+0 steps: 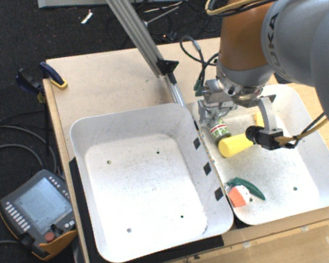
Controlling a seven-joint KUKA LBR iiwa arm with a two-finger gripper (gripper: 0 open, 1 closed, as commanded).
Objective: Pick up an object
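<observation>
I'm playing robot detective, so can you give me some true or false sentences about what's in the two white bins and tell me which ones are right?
1. The yellow plastic cylinder lies in the right white bin. True.
2. The orange and white toy with green leaves lies in the left white bin. False: it lies in the right bin, near its front left corner.
3. The grey arm's end effector is over the right bin. True.
4. The yellow cylinder is touching the orange toy. False: bare bin floor lies between them.
5. A small green and white labelled can sits just behind the yellow cylinder. True.
6. The grey handheld controller with a screen lies on the bench. False: it lies on the dark floor left of the bench.
</observation>
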